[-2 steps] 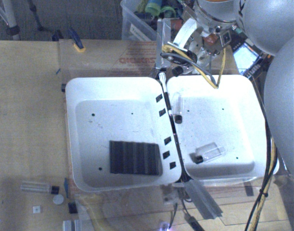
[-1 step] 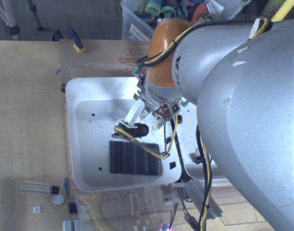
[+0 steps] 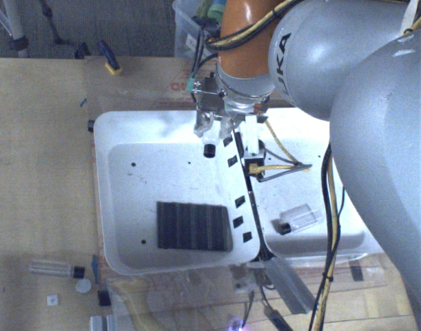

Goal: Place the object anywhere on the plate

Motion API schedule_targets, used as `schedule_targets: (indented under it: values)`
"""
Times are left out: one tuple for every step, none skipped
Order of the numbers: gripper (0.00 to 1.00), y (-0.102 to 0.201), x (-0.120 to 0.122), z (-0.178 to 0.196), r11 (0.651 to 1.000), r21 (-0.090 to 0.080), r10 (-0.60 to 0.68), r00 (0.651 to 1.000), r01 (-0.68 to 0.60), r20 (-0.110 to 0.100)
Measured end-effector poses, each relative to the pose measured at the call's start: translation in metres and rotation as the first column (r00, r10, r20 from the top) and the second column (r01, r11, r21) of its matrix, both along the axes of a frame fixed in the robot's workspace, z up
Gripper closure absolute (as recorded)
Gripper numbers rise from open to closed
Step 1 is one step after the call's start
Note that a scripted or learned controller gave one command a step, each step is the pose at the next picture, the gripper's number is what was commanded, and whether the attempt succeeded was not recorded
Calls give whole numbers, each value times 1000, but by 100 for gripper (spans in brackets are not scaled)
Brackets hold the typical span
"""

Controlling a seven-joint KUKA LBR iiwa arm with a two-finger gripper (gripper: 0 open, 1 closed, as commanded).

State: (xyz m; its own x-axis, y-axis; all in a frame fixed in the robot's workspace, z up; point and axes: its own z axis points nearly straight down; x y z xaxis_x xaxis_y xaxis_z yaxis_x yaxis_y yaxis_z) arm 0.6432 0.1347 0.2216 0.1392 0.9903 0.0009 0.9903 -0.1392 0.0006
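Left bin [image 3: 110, 185]: you have the dark ribbed rectangular plate [image 3: 193, 226] lying flat near its front, while far of it the arm's gripper [image 3: 211, 131] hangs over the back, fingers apart, a small black object [image 3: 209, 150] just below, not clamped.

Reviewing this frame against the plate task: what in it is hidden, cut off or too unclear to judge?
- Gripper: small and partly under the wrist in the camera view; whether it holds anything cannot be told.
- Right bin: the arm hides much of its far and right side.
- Clear object in the right bin: too small and see-through to identify.
- Dark ridged slab in the left bin: whether it is the plate is unclear.
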Motion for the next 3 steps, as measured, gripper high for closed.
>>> schedule_targets:
  values:
    - [100, -22, 19, 178, 916, -2, 402, 916, -402, 2]
    - [100, -31, 23, 141, 997, -2, -83, 997, 83, -6]
    - [100, -64, 24, 213, 678, 1, -735, 678, 735, 0]
